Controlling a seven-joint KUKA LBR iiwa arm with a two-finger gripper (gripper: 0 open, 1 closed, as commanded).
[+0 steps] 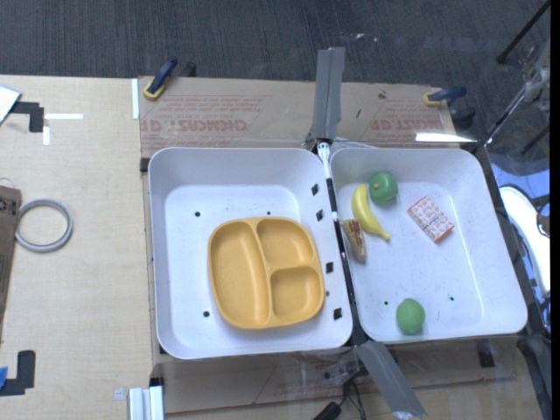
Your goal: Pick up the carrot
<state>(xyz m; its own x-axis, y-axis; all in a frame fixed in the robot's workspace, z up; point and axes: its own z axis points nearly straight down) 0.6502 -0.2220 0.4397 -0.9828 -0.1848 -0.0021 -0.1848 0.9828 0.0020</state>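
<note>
On the tabletop (79, 322), a roll of tape (42, 224) lies at the far left. The left bin (175, 182) holds a yellow divided plate (267, 271). In the right bin (472, 261), a brownish elongated piece (354, 239), possibly the carrot, lies against the left wall, touching a banana (367, 213). A green fruit (382, 187), a second green fruit (410, 316) and a red-patterned packet (430, 218) follow. I cannot tell the tool's state.

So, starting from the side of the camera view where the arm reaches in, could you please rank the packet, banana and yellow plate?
1. Red-and-white packet, right bin.
2. Banana, same bin, leftward.
3. Yellow divided plate, left bin.
</note>
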